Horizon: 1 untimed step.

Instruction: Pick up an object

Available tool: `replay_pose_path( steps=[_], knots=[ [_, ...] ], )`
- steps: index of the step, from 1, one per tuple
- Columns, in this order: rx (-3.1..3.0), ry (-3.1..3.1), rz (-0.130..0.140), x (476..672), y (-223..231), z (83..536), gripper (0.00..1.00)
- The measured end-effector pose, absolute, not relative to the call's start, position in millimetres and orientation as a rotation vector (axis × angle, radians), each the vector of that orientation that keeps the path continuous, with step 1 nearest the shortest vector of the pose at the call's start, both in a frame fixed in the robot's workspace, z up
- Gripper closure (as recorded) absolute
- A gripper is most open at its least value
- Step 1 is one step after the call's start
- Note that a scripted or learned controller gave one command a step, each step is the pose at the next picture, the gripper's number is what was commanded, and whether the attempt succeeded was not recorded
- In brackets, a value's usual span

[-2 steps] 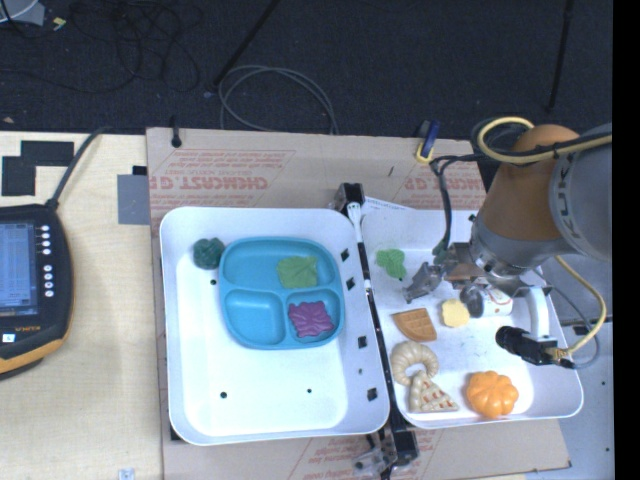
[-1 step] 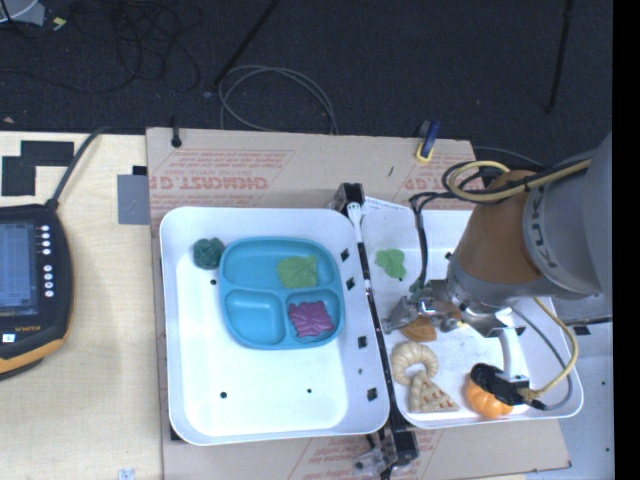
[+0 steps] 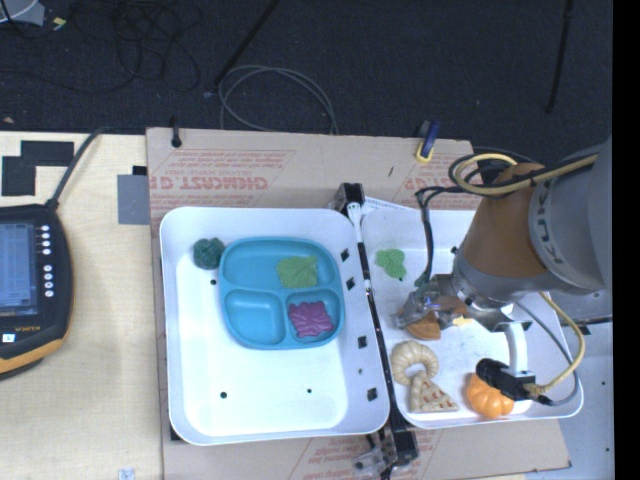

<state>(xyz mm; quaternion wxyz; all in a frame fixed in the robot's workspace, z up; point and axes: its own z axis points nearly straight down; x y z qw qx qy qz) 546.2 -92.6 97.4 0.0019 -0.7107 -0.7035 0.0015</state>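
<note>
The grey arm [image 3: 570, 218] reaches in from the right edge of the camera view, its broad body angled down and to the left. The orange band [image 3: 500, 236] wraps the arm just above the wrist, with black and yellow cables [image 3: 470, 173] looping over its upper side. Below the band the grey wrist narrows to the gripper [image 3: 428, 310], which points down and leftward, low over the right-hand bin [image 3: 570, 393]. More cables trail beneath the wrist.

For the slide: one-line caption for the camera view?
KUKA arm's gripper low in the right bin over a brown object; blue tray sits in the left bin.
</note>
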Motion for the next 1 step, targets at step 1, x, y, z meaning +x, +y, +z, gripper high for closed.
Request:
replay_pose_path(
  steps=[1],
  knots=[
    [-2.216,-2.232,-0.011,576.5,-25.7,193.3,1.0]
  ],
)
